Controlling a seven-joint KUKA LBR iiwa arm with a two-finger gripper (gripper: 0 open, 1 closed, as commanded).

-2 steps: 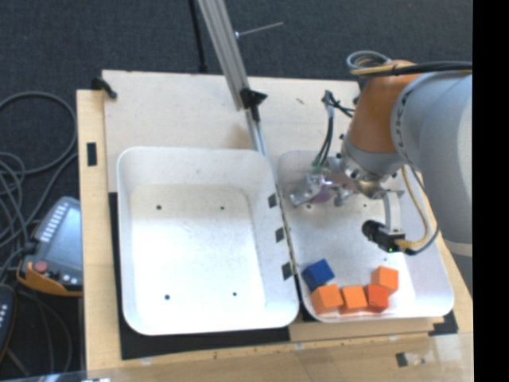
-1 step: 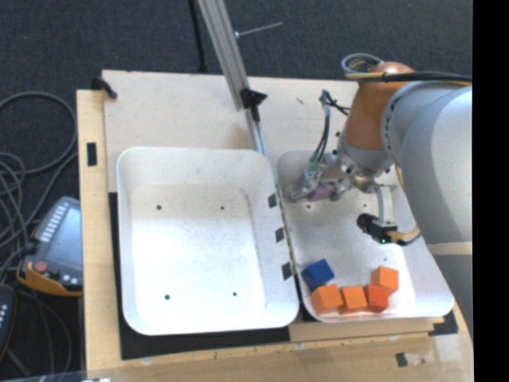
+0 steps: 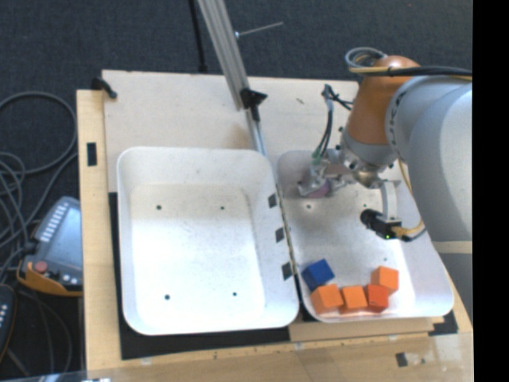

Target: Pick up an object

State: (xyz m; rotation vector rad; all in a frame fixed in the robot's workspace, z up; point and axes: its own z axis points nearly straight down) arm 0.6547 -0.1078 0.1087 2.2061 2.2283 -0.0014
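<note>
A blue block point(image 3: 318, 273) lies near the front left of the right bin point(image 3: 429, 273). Several orange blocks sit along that bin's front edge, among them one point(image 3: 327, 298) beside the blue block and one point(image 3: 388, 277) further right. My gripper point(image 3: 315, 184) hangs over the far left part of the right bin, well behind all the blocks. A small pinkish patch shows at its tip; what it is cannot be made out.
The left bin point(image 3: 127, 173) stands beside the right one, sharing a middle wall. A slanted metal rail point(image 3: 227, 46) rises from the bench behind the bins. The grey arm with its orange band point(image 3: 374, 118) covers the right bin's far right.
</note>
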